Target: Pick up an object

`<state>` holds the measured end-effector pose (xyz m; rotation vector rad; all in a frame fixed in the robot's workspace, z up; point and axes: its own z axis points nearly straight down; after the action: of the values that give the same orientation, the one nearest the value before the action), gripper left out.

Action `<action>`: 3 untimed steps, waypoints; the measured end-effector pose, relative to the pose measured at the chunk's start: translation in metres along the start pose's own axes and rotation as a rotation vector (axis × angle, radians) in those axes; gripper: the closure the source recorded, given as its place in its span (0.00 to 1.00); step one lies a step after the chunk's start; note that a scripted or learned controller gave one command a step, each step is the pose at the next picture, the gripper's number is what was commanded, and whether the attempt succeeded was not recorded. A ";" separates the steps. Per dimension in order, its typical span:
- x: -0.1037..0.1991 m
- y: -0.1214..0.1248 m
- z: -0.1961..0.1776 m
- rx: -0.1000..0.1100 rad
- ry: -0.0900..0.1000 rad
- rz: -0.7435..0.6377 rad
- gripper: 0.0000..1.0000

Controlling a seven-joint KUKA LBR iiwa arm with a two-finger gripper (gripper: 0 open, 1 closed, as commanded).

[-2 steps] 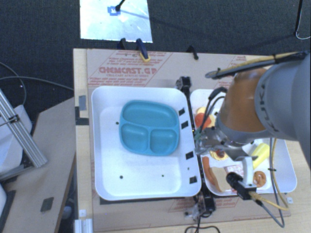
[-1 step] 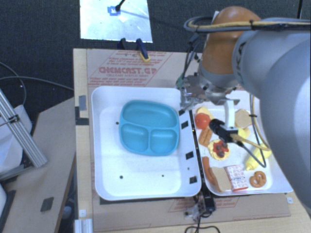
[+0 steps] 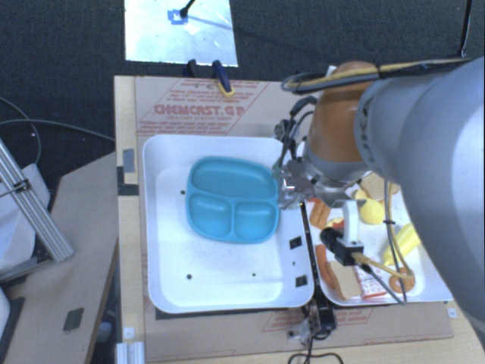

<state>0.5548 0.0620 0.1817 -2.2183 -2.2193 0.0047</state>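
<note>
Arm (image 3: 409,127): grey, with an orange band (image 3: 337,131) above the wrist; it enters from the right of the frame and covers much of the right bin.
Tool (image 3: 292,192): at centre frame, low over the wall between the two bins, just beside the right edge of the blue tray; cannot tell whether it is spread or pressed together, and nothing is seen pinched in it.
Left bin (image 3: 170,279): shallow and white, at the middle of the frame, with bare floor toward the bottom.
Blue tray (image 3: 231,199): a divided plate with three compartments, lying flat in the upper half of the left bin, its right edge near the dividing wall.
Right bin (image 3: 424,287): at lower right, partly hidden by the arm.
Yellow pieces (image 3: 398,237): several small yellow objects in the right bin, close together.
Orange piece (image 3: 320,214): in the right bin, just beside the dividing wall, below the wrist.
Reddish piece (image 3: 327,271): long, lying along the left side of the right bin, toward the bottom.
Surface (image 3: 197,105): brown board with red lettering under both bins.
Shiny sheet (image 3: 182,21): at upper left of the frame, beyond the board.
</note>
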 end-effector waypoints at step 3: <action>-0.004 -0.057 -0.031 -0.006 0.001 -0.004 1.00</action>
<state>0.4976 0.0580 0.2128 -2.2172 -2.2262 -0.0031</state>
